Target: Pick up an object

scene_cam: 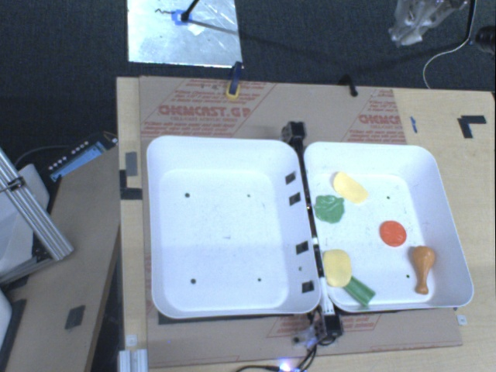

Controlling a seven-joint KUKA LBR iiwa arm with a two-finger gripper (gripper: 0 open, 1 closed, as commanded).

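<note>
**Toy food in the right bin, arm raised at the far corner**

Nearest to the camera, along the front wall of the right bin (pixel 449 208), lie a pale yellow piece (pixel 337 266) and a green stick-shaped piece (pixel 359 290); the two are touching, with the green one closer to the front rim. To their right, near the front right corner, rests a brown drumstick (pixel 421 266), its thin end pointing to the front.

A little further back there is a flat red disc (pixel 393 233), apart from the drumstick. To its left, just beside the divider between the two bins, lies a green leafy piece (pixel 329 208). Behind it, almost touching, is a second yellow piece (pixel 349 187).

The left bin (pixel 167 208) stands side by side with the right one on the cardboard-covered surface (pixel 201 107).

Far behind, at the top right corner, the jaws (pixel 412 18) hang above the dark floor, well apart from both bins. They look pale and blurred, and I cannot tell if they are open or closed.
</note>
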